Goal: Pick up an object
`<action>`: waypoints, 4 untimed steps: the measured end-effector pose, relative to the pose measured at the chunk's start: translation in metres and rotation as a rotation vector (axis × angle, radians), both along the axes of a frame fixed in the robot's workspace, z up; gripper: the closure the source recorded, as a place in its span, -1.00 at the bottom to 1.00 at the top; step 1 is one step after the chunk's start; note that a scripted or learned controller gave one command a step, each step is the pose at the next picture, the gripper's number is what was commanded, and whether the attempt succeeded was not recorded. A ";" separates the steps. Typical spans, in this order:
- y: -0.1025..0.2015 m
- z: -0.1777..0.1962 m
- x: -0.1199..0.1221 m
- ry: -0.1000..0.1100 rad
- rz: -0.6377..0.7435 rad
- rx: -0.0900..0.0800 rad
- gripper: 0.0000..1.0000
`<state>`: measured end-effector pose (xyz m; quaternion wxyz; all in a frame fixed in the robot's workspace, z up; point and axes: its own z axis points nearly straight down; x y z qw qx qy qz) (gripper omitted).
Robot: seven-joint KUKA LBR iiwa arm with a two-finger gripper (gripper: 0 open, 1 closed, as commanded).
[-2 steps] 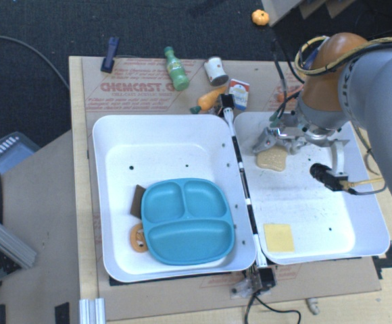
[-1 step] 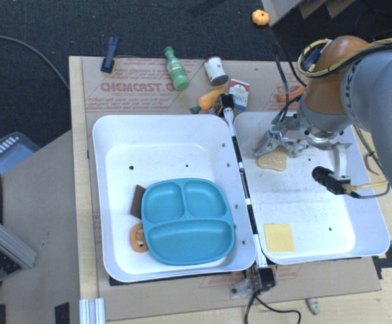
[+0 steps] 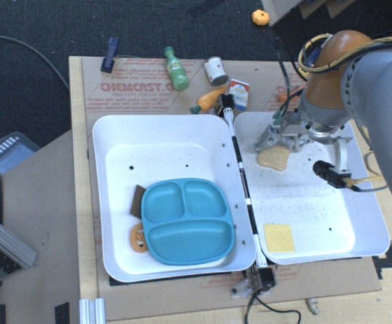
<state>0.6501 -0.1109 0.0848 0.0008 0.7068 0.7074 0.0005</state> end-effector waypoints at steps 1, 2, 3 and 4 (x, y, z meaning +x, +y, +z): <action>0.007 0.000 0.003 0.000 0.000 0.000 -1.00; 0.013 0.000 -0.004 0.004 0.000 0.001 -1.00; 0.007 0.000 -0.013 0.004 -0.001 0.001 -1.00; 0.006 0.000 -0.015 0.004 -0.001 0.001 -1.00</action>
